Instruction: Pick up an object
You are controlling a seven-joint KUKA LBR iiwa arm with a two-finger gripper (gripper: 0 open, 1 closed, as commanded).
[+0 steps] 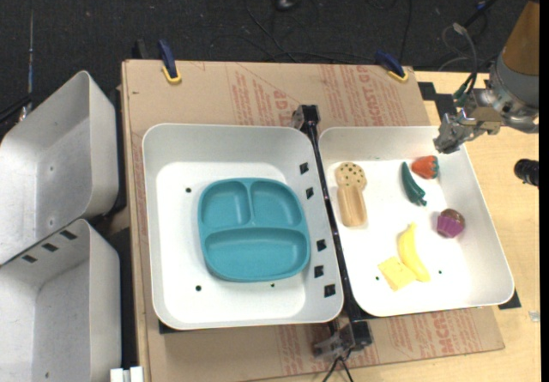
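small red-orange toy [425, 167] beside dark green pepper [413, 184], right bin [493, 273]

Evenly and brightly lit from above; soft, short shadows under the toys; mild glare on the white bins [163, 148]; slightly grainy, soft focus throughout; dark floor [86, 3] underexposed

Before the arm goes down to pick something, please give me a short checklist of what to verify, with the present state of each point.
1. Gripper above the right bin: ok, at its upper right corner.
2. Nearest target, red object, free of the gripper: ok.
3. Red object apart from green object: not ok, close together.
4. Purple object stands alone: ok.
5. Gripper opening: cannot tell.
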